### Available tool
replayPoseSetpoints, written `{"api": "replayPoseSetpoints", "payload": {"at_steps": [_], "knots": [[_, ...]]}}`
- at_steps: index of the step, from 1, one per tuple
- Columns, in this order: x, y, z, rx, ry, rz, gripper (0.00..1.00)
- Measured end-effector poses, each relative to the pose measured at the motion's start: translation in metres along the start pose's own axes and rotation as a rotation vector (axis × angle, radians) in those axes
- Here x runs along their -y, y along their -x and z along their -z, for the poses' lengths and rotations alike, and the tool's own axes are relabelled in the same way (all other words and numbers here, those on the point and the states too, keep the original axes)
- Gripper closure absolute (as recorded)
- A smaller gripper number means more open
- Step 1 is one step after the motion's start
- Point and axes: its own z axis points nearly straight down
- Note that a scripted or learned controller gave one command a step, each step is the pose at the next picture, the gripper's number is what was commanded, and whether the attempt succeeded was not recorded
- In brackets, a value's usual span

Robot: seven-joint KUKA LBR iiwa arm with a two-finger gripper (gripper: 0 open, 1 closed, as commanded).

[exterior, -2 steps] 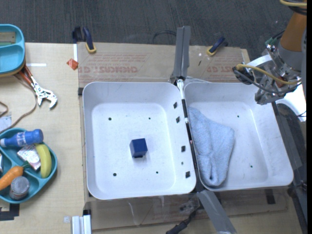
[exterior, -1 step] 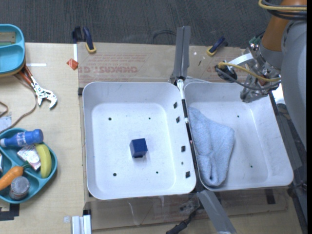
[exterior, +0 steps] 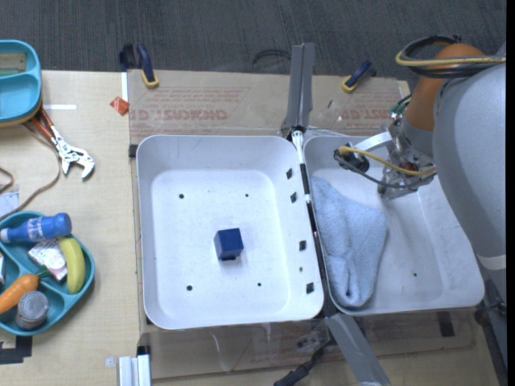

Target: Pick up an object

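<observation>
A small blue cube lies on the floor of the left white bin, a little below its middle. A pale blue-grey cloth lies crumpled along the left side of the right bin. My gripper hangs over the upper part of the right bin, just right of the cloth's top edge and far from the cube. The wrist and cables cover its fingers.
A divider post rises between the bins at the back. On the bench at left lie a wrench, a teal tray and a blue dish with a banana, a bottle and other small items.
</observation>
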Motion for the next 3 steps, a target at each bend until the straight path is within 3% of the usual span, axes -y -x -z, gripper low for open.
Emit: {"api": "replayPoseSetpoints", "payload": {"at_steps": [1,2,3], "knots": [[-0.017,-0.007,0.128,0.000,0.001,0.054,1.00],[-0.026,0.008,0.000,-0.001,0.000,0.003,1.00],[-0.007,0.028,0.133,0.001,0.001,0.015,1.00]]}}
